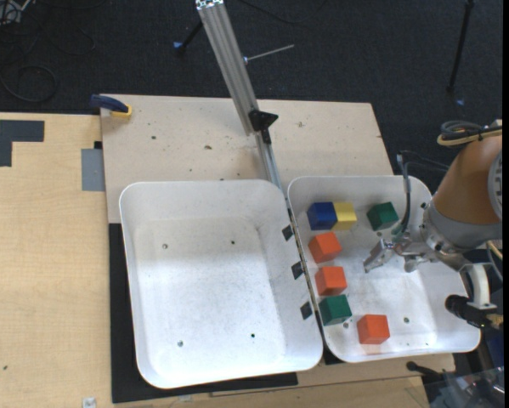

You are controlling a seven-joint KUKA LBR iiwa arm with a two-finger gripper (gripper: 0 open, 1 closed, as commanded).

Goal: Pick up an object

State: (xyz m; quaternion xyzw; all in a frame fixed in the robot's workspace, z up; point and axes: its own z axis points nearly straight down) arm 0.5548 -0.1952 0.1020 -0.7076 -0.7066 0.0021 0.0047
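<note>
We see the gripper (383,253) over the right bin (424,340), fingers spread, gripping nothing. A green cube (381,216) sits just at its twelve o'clock.

Light: bright, even, from overhead.
Bins (212,364): near-white, slightly washed out, upper rims shaded grey.
Shadows: short and soft under the blocks (372,328).
Floor (339,41): dim across the top.
Sharpness: soft, grainy, low resolution.

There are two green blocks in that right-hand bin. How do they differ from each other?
The upper green block sits near the bin's far side, close to the gripper; the lower green block sits against the bin's left wall. The upper one has open floor around it; the lower one sits just below an orange block. Both are green, similar-sized cubes.
</note>
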